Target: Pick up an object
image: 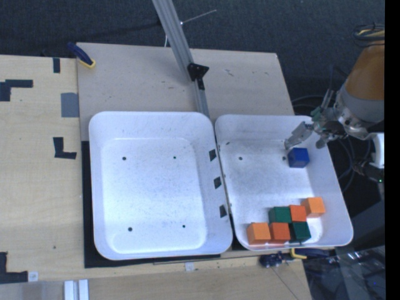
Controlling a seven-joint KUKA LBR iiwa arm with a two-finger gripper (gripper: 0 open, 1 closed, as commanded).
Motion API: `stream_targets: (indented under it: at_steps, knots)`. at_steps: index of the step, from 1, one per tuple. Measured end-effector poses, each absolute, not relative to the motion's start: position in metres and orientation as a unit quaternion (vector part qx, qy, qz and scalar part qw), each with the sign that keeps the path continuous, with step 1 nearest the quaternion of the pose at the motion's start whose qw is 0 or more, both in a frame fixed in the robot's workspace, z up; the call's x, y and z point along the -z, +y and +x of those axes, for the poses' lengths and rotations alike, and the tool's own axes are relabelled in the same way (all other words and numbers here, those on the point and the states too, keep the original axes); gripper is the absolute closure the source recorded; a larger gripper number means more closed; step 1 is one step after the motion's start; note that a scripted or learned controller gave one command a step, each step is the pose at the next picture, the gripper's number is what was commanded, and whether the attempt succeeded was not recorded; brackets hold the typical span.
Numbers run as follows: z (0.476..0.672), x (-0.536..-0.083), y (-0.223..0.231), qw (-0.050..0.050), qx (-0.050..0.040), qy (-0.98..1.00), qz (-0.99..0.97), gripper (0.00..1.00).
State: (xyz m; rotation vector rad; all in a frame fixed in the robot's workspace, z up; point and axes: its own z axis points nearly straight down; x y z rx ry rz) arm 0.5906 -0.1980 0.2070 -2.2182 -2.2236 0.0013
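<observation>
A blue cube (299, 157) lies on the floor of the right white bin (250, 180), in its upper right part. My gripper (306, 143) hangs just above the cube, reaching in over the bin's right rim. It is open, and the cube sits just below its fingertips, not clasped between them. At the bin's near right corner lies a cluster of blocks: an orange block (259, 232), another orange block (314, 205) and a green block (280, 214) among several.
The left white bin (150, 186) stands beside the right one. A slanted metal pole (178, 36) rises from the back between the bins. The grey arm with its orange band (369, 74) comes in from the right.
</observation>
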Motion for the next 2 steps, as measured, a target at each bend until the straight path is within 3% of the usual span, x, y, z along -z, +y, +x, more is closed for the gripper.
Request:
stream_targets:
  at_steps: [1,2]
  knots:
    - [0.591,-0.207,-0.198,0.0,-0.0007,-0.708,-0.706,0.0]
    - [0.589,-0.163,-0.2,0.002,-0.0022,-0.708,-0.707,0.0]
